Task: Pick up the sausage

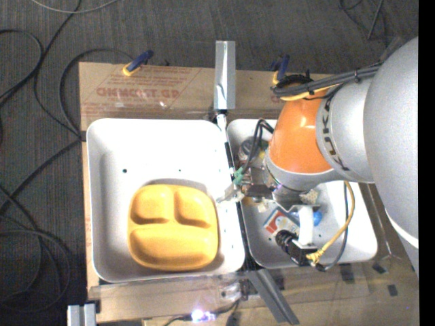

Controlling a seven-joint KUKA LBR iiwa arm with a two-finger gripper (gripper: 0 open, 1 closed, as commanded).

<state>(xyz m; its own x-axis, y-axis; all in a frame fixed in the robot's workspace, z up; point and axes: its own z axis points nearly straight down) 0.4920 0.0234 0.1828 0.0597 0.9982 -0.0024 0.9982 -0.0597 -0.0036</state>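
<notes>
The grey arm with its orange band (pixel 299 141) hangs over the right bin (pixel 360 250) and covers most of that bin's floor. My gripper (pixel 253 187) sits low at the bin's left side, close to the wall between the two bins, and the wrist above hides much of it. Just below the wrist lie small items in red, blue and white (pixel 289 217), and a beige piece (pixel 311 195) peeks out beside them. I cannot make out which of these is the sausage.
A yellow divided plate (pixel 175 226) lies in the front half of the left bin (pixel 109 141). A black plug with a yellow cable (pixel 333 240) hangs over the right bin's front. Cardboard (pixel 143 94) and a metal bar (pixel 224 73) lie behind the bins.
</notes>
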